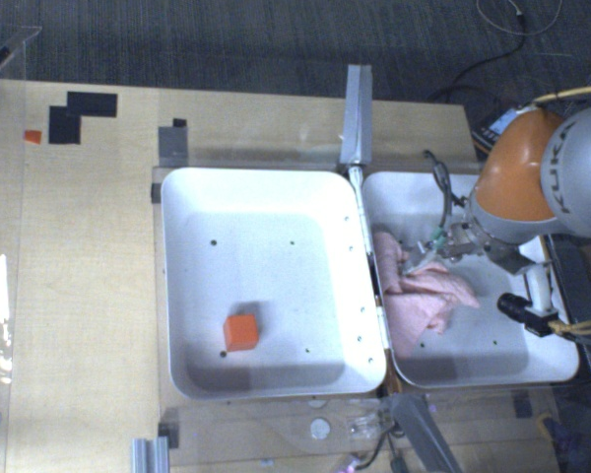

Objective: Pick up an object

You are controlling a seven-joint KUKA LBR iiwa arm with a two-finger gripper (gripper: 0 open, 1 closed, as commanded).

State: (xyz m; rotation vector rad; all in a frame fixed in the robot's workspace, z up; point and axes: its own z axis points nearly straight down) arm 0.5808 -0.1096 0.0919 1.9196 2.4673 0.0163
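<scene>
Over in the right bin (547, 358), close to its left wall, you have a pink cloth (424, 299) lying in a soft, crumpled heap. Your hand (435, 251) sits low at the top edge of that heap, right where the cloth bunches up. It looks like it is touching the cloth, but you cannot tell from up here if it is wide, narrow, or pinching anything, because the tip is small and mixed in with the folds.

The cloth looks very light and floppy. It will not break and it will not roll away. It will sag and stretch out long when you lift it, and part of it may drag along the bin. A thin fold can slip out easily, so go for a thick, puffy bump near the middle of the heap and push down into it before you squeeze.

Across in the left bin (182, 264), well apart from your hand, sits a small orange block (241, 332). It looks hard and stiff with flat sides. You would hold it by two flat sides facing each other. It could scoot on the smooth white floor if you bump it.
</scene>
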